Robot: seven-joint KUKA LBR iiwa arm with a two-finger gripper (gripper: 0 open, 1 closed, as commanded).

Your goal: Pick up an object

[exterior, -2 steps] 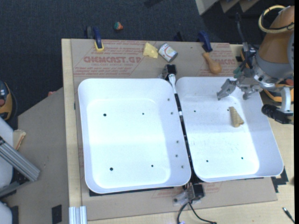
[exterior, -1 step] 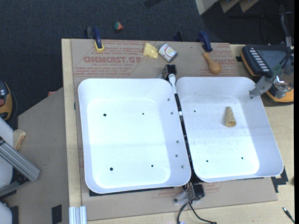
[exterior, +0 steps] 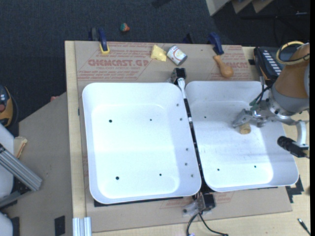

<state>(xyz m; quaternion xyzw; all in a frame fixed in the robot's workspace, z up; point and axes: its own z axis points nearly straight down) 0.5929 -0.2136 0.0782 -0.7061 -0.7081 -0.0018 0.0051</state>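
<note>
Tan and small, the object (exterior: 244, 129) lies on the floor of the right bin (exterior: 231, 176), in its upper right part, and it is the only loose thing we see in either bin. Our claw (exterior: 244, 119) hangs directly over it, reaching in from the right under the grey wrist with the orange band. In this slanted view the tan piece sits just below and touching the tip of the metal fingers, so that the two overlap; whether that means true contact or only one thing above the other, we cannot tell from a single camera.

The relation that matters is this one: the object lies almost straight under the claw, a shade toward the near edge of the bin, and not off to either side. It looks like a short stub, its long axis running roughly left to right, though it is too small for us to be sure. We judge that the coming move is nearly a plain descent with little sideways correction.

As for the claw itself, the fingers blur into one grey cluster and we cannot tell whether they stand apart or together. We do not see the piece held between them.

The left bin (exterior: 133, 181) holds nothing we would go for. Several oddments rest on the desk (exterior: 78, 132) beyond the bins.
</note>
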